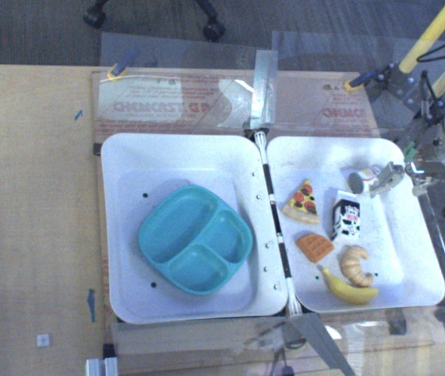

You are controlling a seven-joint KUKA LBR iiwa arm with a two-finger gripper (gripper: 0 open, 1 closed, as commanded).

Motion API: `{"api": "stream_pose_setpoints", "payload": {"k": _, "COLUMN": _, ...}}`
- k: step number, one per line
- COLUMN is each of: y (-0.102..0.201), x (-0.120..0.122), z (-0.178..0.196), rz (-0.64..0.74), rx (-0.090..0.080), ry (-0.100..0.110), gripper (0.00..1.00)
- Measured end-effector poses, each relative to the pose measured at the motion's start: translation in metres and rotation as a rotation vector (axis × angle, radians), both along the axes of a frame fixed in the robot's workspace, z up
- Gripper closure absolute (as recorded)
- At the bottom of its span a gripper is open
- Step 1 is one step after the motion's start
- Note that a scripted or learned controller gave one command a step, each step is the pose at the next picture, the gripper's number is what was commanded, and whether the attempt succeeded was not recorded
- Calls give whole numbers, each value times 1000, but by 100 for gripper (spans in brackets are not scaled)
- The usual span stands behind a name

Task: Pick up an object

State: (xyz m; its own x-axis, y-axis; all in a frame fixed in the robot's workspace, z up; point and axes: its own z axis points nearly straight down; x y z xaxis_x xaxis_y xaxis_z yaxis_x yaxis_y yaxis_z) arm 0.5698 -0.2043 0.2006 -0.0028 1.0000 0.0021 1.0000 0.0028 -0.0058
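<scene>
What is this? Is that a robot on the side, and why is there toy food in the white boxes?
Yes, that is a robot arm. The picture comes from one camera fixed above a bench, looking down at a slant. The arm comes in from the right side of the picture, and its gripper, which works like a hand with two fingers, hangs over the upper part of the right bin. I can't tell if it is open or shut, and nothing shows between its fingers.

Two shallow white bins sit side by side. The left bin holds a teal plate with three sections. The right bin holds toy food: a pizza slice, a small black and white carton, an orange waffle-like piece, a croissant and a banana.

The robot's job is to pick up one of these.
</scene>
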Motion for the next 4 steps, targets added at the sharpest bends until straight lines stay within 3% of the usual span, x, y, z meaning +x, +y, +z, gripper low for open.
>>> {"api": "stream_pose_setpoints", "payload": {"k": 1, "y": 45, "x": 33, "z": -113, "rz": 0, "rx": -5, "ry": -14, "gripper": 0}}
{"api": "stream_pose_setpoints", "payload": {"k": 2, "y": 52, "x": -5, "z": -113, "rz": 0, "rx": -2, "ry": -13, "gripper": 0}}
{"api": "stream_pose_setpoints", "payload": {"k": 3, "y": 51, "x": -4, "z": -106, "rz": -3, "rx": -1, "ry": -13, "gripper": 100}}
{"api": "stream_pose_setpoints", "payload": {"k": 4, "y": 107, "x": 35, "z": 30, "rz": 3, "rx": -3, "ry": -1, "gripper": 100}}
